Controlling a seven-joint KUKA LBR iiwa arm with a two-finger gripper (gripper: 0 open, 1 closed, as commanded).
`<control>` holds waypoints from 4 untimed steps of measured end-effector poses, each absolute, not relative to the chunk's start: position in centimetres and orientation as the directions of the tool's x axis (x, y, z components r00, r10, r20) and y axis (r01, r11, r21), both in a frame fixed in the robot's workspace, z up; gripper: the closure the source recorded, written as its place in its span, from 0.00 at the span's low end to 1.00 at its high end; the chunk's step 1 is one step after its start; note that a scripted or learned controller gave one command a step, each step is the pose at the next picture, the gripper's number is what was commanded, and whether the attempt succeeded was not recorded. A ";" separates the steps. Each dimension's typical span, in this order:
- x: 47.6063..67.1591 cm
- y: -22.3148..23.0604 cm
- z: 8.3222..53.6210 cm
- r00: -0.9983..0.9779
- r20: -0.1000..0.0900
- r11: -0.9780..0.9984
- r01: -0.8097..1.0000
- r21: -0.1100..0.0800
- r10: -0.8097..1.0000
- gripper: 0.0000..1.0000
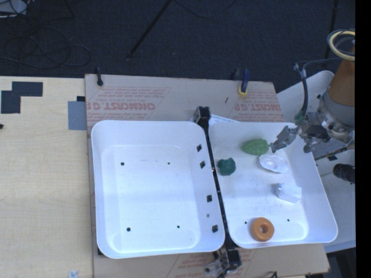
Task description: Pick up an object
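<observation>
And here's the arm reaching in from the right, its end effector poised over the upper right part of the right bin, one grey finger angling down toward the light green lump; whether that end effector is released or clenched I cannot tell, and nothing is visibly between its tips. All the candidates sit loose in that right bin: the dark green piece by the divider, a white dish-like piece just below the finger, a pale crumpled piece lower, and an orange ring near the front. The left bin sits alongside. Nearest, and likely the target, is the light green lump, its long axis running roughly left to right, slightly tilted
</observation>
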State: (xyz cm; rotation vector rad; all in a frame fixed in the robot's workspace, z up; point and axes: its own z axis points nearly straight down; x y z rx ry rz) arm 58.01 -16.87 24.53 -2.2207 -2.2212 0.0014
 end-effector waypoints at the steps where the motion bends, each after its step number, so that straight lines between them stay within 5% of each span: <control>1: 63.9 -15.0 17.3 -0.003 0.001 0.003 1.000 -0.006 1.000 0.00; 2: 62.0 -15.9 9.8 0.000 0.002 0.000 1.000 -0.011 1.000 0.00; 3: 64.4 -15.0 8.7 -0.002 0.000 0.002 1.000 -0.002 1.000 0.00; 4: 64.4 -19.5 8.8 0.000 -0.002 0.000 1.000 0.000 1.000 0.00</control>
